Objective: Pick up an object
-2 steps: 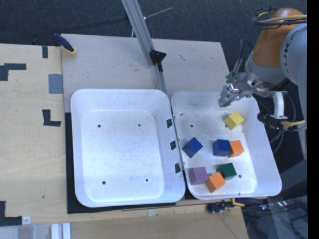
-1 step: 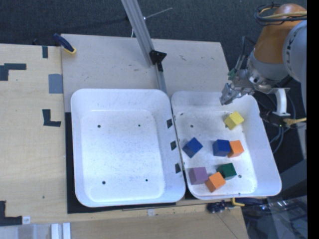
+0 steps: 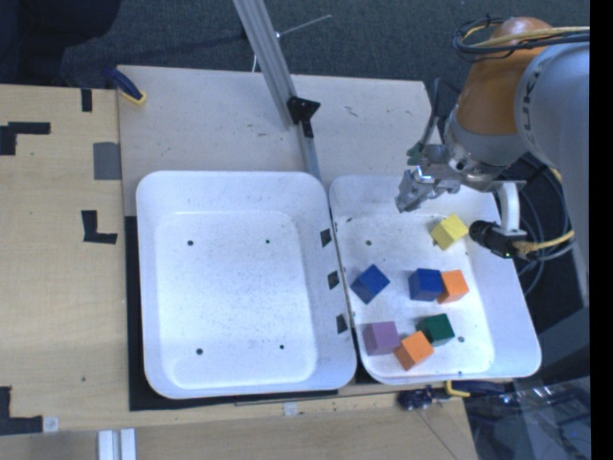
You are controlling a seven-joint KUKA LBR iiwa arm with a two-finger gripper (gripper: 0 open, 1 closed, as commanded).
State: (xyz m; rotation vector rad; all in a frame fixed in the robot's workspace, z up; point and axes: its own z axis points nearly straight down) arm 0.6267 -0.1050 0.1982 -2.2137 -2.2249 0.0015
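The right bin (image 3: 383, 209) holds several small blocks: a yellow one (image 3: 448, 231), two blue ones (image 3: 370, 283) (image 3: 425, 284), two orange ones (image 3: 454, 285) (image 3: 414, 350), a green one (image 3: 439, 328) and a purple one (image 3: 380, 337). My gripper (image 3: 414, 195) hangs over the far part of this bin, up and to the left of the yellow block, apart from it. I see nothing held in the gripper.
The left bin (image 3: 153, 199) lies beside the right one. A slanted metal pole (image 3: 268, 51) crosses the bench behind the bins. Cables (image 3: 536, 242) trail at the right of the right bin.
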